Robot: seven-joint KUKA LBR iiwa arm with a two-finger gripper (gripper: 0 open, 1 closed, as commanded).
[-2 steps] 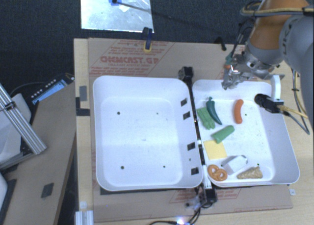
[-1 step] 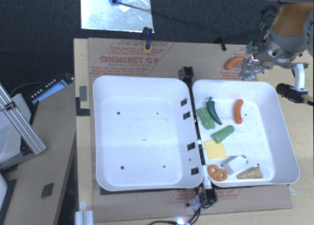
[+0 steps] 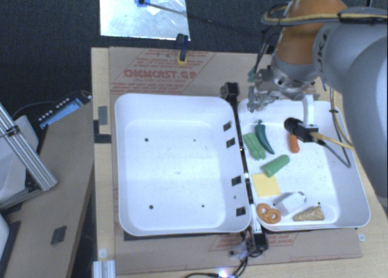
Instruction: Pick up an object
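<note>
Dark carpet surrounds the desk [image 3: 103,143], where two white bins lie side by side on cardboard. At the far corner of the right bin [image 3: 351,201] hangs the tool [image 3: 257,102]; whether its fingers are apart or together cannot be told. Just below it lies a dark green pepper [image 3: 262,136], beside a ridged light green piece [image 3: 253,146]. Nearer are a green cylinder [image 3: 274,165], yellow square [image 3: 265,185], pretzel [image 3: 268,213], white block [image 3: 291,201] and orange carrot [image 3: 294,143].
</note>
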